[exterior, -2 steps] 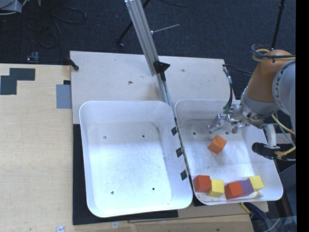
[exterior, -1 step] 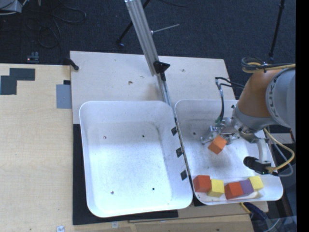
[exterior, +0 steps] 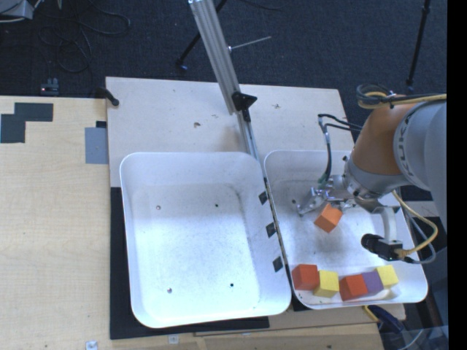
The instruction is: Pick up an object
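- Two shallow white bins sat side by side on the surface (exterior: 182,115): the left bin (exterior: 146,188) and the right bin (exterior: 281,168).
- Six blocks lay inside the right bin's walls, counted: two red, two yellow, one purple, one orange.
- Nearest the camera, five of them formed a row along the right bin's front wall: a red block (exterior: 305,276) at the left end, a yellow block (exterior: 327,283) touching it, a second red block (exterior: 353,286), a purple block (exterior: 373,281) just behind that, and a second yellow block (exterior: 387,275) at the right end.
- Farther back, over the middle of the right bin, the orange block (exterior: 328,218) hung tilted, directly under the claw (exterior: 326,201), well apart from the front row.
- The claw was closed on the orange block, its metal fingers (exterior: 315,197) at the block's upper edges.
- The arm (exterior: 398,148), grey with its orange band (exterior: 373,143), reached in over the right bin's far right side.
- Beyond the bins a slanted metal rail (exterior: 219,57) rose from the divide between them.
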Available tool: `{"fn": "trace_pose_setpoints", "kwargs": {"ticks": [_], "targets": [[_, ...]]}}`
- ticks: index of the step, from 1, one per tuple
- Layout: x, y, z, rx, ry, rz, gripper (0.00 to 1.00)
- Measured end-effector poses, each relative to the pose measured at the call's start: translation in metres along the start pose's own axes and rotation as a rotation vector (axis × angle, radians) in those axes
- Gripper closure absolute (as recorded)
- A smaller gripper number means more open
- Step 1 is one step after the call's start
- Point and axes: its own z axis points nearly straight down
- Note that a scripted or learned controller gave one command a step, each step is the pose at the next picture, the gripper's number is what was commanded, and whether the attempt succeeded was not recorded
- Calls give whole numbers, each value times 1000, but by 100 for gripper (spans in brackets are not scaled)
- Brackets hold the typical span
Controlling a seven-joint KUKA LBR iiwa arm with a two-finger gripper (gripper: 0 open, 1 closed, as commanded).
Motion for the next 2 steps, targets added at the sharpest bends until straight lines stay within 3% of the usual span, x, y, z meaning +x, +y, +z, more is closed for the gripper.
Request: {"fn": "trace_pose_setpoints", "kwargs": {"ticks": [1,2], "targets": [[-2,0,-10,-1,0,5,100],[-2,0,-10,-2,0,7,0]]}}
